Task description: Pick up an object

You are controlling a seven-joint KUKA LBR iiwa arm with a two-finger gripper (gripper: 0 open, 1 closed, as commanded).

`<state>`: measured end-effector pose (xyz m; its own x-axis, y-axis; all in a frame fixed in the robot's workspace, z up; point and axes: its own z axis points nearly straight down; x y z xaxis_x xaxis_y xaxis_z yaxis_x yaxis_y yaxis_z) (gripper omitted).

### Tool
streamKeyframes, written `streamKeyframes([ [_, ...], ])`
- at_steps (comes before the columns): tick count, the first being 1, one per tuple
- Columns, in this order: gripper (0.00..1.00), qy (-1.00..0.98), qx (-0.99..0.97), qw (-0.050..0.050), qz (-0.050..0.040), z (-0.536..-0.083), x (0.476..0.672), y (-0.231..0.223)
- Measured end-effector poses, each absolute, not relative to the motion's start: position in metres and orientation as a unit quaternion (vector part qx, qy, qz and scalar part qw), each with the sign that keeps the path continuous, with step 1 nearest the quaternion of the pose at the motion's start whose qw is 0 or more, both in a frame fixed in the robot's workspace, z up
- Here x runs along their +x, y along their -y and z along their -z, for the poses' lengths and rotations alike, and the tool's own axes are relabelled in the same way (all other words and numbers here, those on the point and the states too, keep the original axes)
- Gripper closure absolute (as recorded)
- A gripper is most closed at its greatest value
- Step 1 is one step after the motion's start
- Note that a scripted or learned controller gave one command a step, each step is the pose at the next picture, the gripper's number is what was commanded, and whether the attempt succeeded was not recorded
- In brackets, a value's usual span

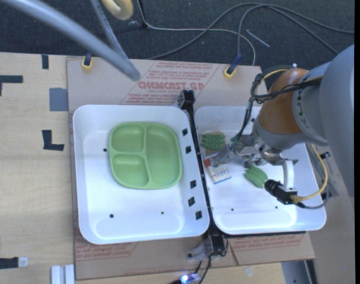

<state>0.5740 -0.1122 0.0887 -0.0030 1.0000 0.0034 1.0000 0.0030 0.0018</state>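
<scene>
Gripper (pixel 232 152) is lowered in the right bin (pixel 256 215), largely masked by the wrist; grip state cannot be told. Small card (pixel 218 172) is partly covered beneath.

- Robotics lab bench, seen from above.
- Two shallow white plastic bins (pixel 88 176) on taped brown cardboard sheet (pixel 168 78).
- Loose black cables (pixel 185 29) across dark carpet.
</scene>
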Motion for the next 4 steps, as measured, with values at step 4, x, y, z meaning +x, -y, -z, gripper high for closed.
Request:
streamKeyframes([
  [4,1.0,0.708,-0.706,0.001,-0.0008,-0.226,0.587,0.114],
])
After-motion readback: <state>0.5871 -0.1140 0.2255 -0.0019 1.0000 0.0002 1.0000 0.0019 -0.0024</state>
